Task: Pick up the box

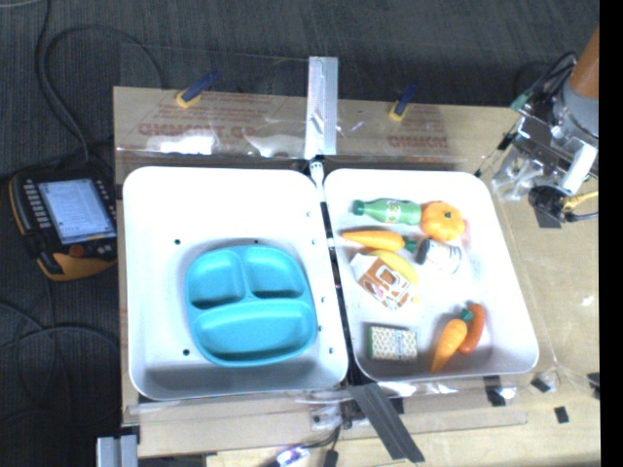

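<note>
Dark grey carpet floor (195,17) around wooden bench (565,300).

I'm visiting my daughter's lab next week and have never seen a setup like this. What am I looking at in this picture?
The picture comes from one camera fixed above a bench, looking down at a slant. At the right edge is a robot arm. Its claw hangs beyond the far right corner of the right bin, away from every object.

Two shallow white bins sit side by side. The left bin holds a blue divided plate. The right bin holds a green bottle, an orange round fruit, a banana, a white and orange carton, two carrots and a small patterned box.

Nothing has been picked up; all these things lie in the bin.
</note>
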